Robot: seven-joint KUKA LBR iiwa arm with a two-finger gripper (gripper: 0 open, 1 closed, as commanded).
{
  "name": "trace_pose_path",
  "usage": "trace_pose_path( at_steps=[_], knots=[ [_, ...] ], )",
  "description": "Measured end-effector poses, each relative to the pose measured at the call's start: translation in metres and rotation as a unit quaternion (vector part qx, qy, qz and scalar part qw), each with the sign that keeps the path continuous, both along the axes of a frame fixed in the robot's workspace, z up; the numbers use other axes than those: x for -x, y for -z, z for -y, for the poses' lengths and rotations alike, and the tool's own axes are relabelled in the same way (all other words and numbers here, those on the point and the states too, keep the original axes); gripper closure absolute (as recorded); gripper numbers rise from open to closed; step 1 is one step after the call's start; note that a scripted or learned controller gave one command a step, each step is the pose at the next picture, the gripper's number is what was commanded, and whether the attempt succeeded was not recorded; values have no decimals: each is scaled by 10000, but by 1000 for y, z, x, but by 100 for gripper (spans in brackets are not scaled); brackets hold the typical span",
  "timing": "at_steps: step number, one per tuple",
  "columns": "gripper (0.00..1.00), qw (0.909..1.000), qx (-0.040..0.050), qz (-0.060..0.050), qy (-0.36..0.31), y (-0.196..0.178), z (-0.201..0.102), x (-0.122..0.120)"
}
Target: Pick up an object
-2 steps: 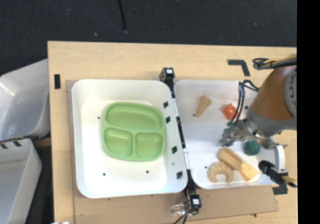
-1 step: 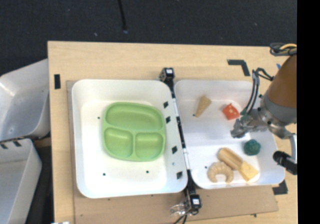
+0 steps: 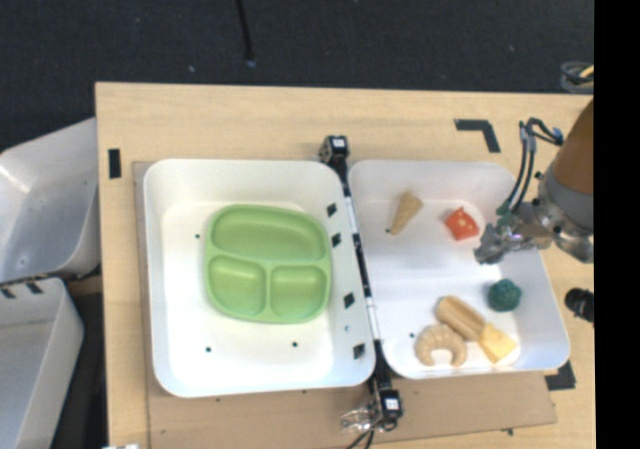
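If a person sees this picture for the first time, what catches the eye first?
Probably the green divided plate, lying alone in the left bin. Next, the small red object in the right bin, with the gripper just beside it.

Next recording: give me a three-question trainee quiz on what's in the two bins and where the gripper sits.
1. True or false: the green divided plate lies in the same bin as the food items.
2. Which item lies closest to the gripper? A) the cone B) the red piece C) the croissant
3. Fill in: the yellow wedge lies near the ____ corner of the right bin, as the camera sees it.

Key: 1 false, the plate is in the left bin; 2 B; 3 lower right.
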State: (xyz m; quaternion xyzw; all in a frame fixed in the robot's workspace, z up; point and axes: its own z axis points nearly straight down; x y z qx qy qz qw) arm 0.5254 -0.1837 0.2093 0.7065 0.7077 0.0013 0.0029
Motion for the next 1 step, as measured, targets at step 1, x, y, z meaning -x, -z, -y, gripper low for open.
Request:
trace_pose_path(
  at_steps=[1],
  knots=[
    [100,10000,-17,-24,-24,5,-53,-9]
  ],
)
